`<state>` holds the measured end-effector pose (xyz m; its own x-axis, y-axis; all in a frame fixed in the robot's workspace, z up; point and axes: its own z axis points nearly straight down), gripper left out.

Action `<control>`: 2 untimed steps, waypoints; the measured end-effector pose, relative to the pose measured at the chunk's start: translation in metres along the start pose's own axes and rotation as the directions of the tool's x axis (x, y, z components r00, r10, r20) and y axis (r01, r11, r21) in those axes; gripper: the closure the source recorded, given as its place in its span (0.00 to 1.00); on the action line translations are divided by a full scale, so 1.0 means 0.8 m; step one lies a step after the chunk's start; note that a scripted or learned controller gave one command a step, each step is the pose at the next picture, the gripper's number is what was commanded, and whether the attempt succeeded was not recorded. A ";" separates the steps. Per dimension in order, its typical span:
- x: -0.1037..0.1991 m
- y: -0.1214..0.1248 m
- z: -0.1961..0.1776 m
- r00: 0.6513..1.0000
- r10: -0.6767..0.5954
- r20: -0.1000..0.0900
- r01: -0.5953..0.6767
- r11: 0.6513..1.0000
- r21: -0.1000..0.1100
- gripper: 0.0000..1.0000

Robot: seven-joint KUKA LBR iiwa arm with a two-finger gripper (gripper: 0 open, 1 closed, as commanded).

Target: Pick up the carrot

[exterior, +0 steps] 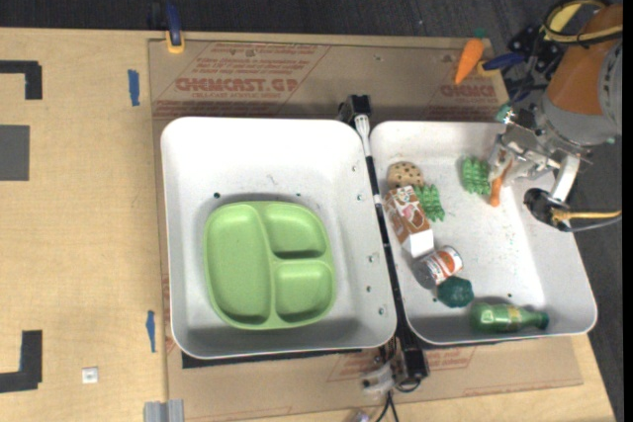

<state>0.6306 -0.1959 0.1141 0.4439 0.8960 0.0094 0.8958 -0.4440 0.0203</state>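
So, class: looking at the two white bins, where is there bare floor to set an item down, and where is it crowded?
Left bin: bare floor behind the green divided plate. Right bin: a bare patch on the side the arm reaches in from, between the carrot and the green bottle. Crowded: the strip beside the divider, from cookie to can.

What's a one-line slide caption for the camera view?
Gripper over the right bin at the carrot, green divided plate in the left bin.
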 end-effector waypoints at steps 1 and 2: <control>0.000 0.000 0.000 1.000 0.000 0.000 0.000 1.000 0.001 0.00; -0.007 -0.005 0.014 0.965 0.262 0.000 -0.262 0.965 0.009 0.00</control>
<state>0.6245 -0.1994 0.1031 0.6630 0.7485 0.0144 0.7485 -0.6631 0.0082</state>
